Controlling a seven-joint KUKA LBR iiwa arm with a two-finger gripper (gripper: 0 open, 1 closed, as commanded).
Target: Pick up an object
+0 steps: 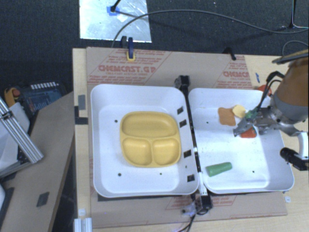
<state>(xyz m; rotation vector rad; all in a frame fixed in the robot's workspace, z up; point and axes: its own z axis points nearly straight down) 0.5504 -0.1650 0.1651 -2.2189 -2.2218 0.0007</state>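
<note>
One red piece (249, 134) lies just under my end effector (240, 130); whether it is apart or together I cannot tell.

The arm (295, 88) is cut off by the right edge. The gripper (243, 128) covers most of a red object (249, 134) — its shape cannot be told, nor the fingers' state.
</note>
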